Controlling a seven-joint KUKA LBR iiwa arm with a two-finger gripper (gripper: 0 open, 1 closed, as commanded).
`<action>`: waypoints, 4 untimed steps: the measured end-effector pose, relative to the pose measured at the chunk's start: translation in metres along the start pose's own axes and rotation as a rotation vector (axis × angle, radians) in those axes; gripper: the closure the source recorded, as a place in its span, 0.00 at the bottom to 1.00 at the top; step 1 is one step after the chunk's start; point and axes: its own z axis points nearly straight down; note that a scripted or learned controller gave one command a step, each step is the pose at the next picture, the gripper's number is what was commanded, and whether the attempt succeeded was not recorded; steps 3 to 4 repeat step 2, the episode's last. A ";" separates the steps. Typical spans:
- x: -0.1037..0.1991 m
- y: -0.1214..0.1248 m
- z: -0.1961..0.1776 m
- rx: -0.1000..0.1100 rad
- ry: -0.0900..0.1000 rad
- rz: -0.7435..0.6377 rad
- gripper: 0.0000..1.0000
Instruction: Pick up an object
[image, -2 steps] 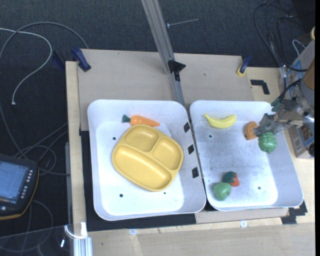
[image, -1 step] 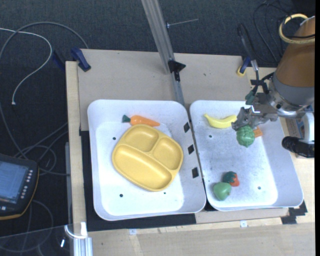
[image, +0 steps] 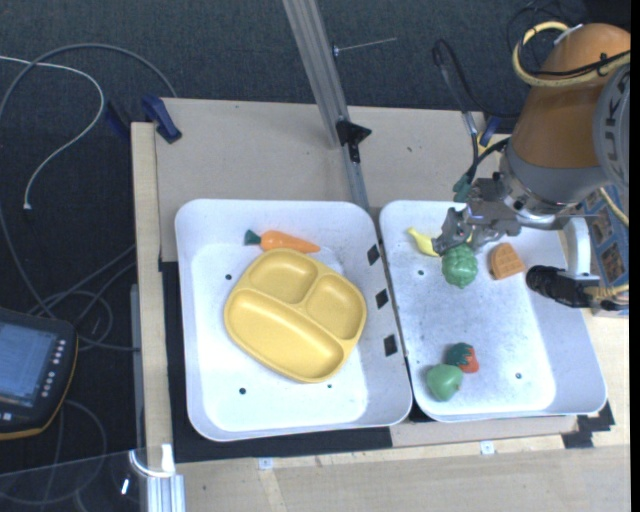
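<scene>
Beside the gripper (image: 458, 238), grip unclear, crowd a green broccoli (image: 460, 268), yellow banana (image: 421, 241) and orange waffle (image: 506, 262).

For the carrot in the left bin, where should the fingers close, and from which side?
Grip the carrot across its orange middle, coming straight down. It lies flat and lengthwise along the bin's far side, leafy end left. The yellow divided plate sits close on its near side, so a finger there probably has little room.
</scene>
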 end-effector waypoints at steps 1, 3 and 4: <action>0.060 0.019 0.009 -0.001 0.001 -0.002 1.00; 0.119 0.032 0.024 0.000 0.001 -0.002 1.00; 0.119 0.032 0.024 0.000 0.001 -0.002 1.00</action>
